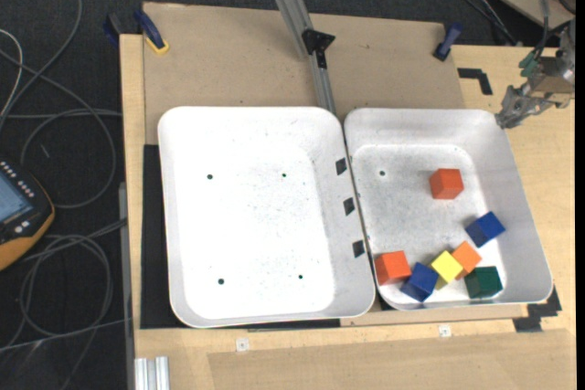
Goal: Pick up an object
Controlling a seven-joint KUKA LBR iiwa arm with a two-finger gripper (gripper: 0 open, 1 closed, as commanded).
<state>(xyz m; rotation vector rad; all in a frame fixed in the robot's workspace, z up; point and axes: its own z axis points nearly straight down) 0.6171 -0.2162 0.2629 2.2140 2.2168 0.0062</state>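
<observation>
Gripper (514,112) at the far right corner of the right bin (512,162), above its rim. Left bin (183,196) lies well to the left of the jaws, edge to edge with the right bin. Right bin contents, all nearer the camera than the jaws: one block (446,184) alone, nearest the jaws, just left of them; second block (486,227) further toward the near edge by the right wall; cluster of five blocks (439,269) along the near wall, farthest from the jaws, several touching, running left to right.
</observation>
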